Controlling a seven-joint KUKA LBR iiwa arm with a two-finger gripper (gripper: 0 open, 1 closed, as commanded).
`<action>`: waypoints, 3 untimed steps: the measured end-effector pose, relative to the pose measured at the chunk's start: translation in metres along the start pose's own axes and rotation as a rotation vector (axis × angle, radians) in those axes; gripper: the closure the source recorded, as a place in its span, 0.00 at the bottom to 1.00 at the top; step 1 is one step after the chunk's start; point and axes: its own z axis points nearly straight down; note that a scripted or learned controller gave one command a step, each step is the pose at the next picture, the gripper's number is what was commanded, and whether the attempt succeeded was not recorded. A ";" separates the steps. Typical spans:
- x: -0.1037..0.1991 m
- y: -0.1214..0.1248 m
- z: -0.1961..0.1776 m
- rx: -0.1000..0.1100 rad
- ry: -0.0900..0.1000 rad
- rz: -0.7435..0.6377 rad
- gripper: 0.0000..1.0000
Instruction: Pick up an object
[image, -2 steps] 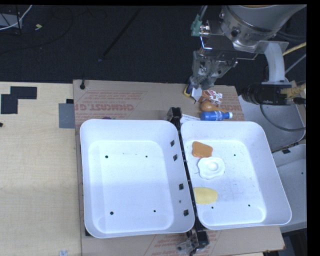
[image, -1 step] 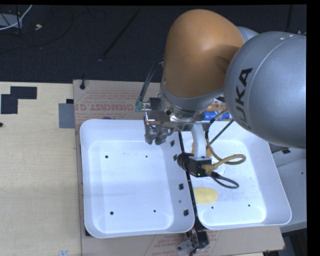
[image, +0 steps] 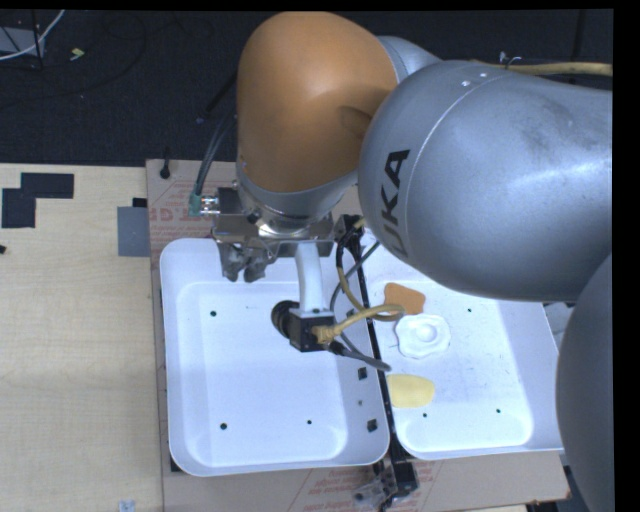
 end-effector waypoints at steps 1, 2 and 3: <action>-0.004 0.014 -0.099 -0.012 0.002 0.004 1.00; -0.038 -0.022 -0.200 -0.012 0.002 0.009 1.00; -0.007 -0.075 -0.159 0.004 -0.003 0.002 1.00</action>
